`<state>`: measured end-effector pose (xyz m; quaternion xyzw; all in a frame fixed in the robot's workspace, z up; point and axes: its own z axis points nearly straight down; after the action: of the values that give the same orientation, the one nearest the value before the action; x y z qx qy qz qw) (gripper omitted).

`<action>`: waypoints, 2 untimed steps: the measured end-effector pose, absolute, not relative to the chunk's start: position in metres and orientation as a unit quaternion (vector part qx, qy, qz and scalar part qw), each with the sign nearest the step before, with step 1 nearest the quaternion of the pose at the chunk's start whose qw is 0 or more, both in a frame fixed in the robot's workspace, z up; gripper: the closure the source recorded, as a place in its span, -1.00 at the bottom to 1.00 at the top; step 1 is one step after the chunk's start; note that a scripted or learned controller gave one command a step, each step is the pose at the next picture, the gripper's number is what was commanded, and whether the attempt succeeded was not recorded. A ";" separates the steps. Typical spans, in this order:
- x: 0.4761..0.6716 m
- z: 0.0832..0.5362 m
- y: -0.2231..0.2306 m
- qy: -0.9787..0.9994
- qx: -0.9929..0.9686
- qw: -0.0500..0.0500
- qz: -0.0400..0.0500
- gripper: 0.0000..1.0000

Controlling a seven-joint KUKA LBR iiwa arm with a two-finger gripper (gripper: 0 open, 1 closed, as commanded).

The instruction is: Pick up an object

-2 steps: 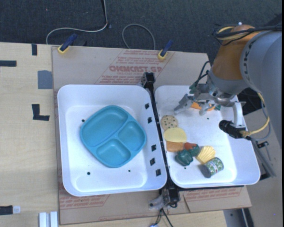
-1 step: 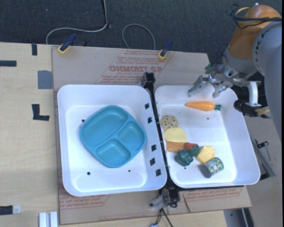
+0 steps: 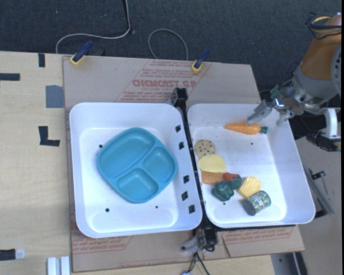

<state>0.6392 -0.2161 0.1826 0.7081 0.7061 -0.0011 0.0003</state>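
Note:
An orange toy carrot [image 3: 243,129] with a green stub lies in the back part of the right bin [image 3: 286,171]. My gripper [image 3: 270,118] hangs just above and to the right of the carrot's green end, near the bin's back right corner. Its fingers [image 3: 257,115] are spread, and nothing is between them. Further forward in the same bin lie a round cookie [image 3: 204,148], a yellow piece [image 3: 212,164], a dark green toy [image 3: 223,191], a yellow shell-shaped piece [image 3: 250,185] and a small can [image 3: 257,202].
A blue divided plate [image 3: 137,164] lies in the left bin [image 3: 80,153]. A black divider [image 3: 186,153] runs between the bins. Cables and two clamps [image 3: 80,55] sit behind the bins on the cardboard.

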 end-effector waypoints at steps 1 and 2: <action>0.669 0.082 -0.197 0.709 0.706 0.002 -0.002 -1.00; 0.670 0.097 -0.197 0.708 0.706 0.004 0.000 1.00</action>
<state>0.6700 -0.1973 0.0973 0.7062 0.7080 -0.0002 0.0043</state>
